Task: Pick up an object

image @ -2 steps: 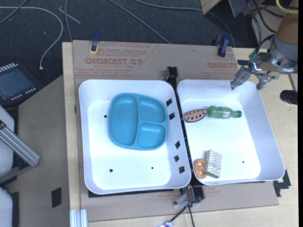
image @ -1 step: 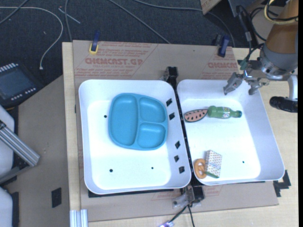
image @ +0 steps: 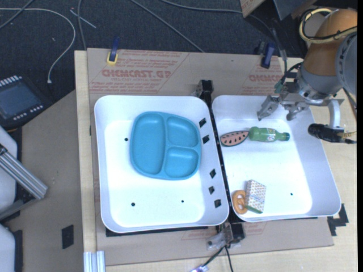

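Nearest, a small patterned packet (image: 256, 195) is lying beside an orange pretzel-like piece (image: 240, 200) in the right bin (image: 306, 186). Further back, a green bottle (image: 268, 134) is lying on its side, touching a watermelon-slice toy (image: 233, 137). Beyond them, the gripper (image: 279, 112) is hanging over the bin's far edge — fingers spread, pinching nothing — just above the bottle. Leftward, a blue divided plate (image: 165, 145) is sitting in the left bin (image: 113, 169).

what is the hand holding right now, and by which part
Nothing: the hand hangs open above the right bin, short of the green bottle.
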`<state>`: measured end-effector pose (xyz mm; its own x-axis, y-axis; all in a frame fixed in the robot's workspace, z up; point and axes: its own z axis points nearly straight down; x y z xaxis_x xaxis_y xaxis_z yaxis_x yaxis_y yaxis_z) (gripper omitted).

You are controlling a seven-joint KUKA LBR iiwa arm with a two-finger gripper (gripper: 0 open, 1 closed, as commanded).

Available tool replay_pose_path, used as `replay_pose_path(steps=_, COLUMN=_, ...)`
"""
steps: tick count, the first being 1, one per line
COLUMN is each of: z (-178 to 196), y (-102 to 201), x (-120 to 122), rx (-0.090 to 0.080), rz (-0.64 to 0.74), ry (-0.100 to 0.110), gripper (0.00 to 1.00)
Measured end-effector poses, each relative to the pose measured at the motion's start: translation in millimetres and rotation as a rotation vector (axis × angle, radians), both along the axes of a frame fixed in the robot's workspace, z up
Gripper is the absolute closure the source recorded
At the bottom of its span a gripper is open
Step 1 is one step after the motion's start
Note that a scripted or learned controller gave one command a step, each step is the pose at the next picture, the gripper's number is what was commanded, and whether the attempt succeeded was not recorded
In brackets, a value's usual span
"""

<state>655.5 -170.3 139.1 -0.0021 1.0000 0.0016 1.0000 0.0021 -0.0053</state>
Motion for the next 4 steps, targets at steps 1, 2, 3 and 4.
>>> replay_pose_path(steps=1, z=15.5, y=-0.2, x=1.6, rx=-0.001, rz=0.000, ry=-0.007, gripper=1.00)
replay_pose_path(steps=2, z=60.1, y=0.7, x=-0.8, rx=-0.003, rz=-0.001, ry=-0.010, gripper=1.00)
replay_pose_path(steps=3, z=114.5, y=0.5, x=0.4, rx=-0.003, rz=-0.001, ry=-0.012, gripper=1.00)
replay_pose_path(steps=4, z=101.4, y=53.5, x=-11.4, rx=0.001, rz=0.003, ry=-0.003, gripper=1.00)
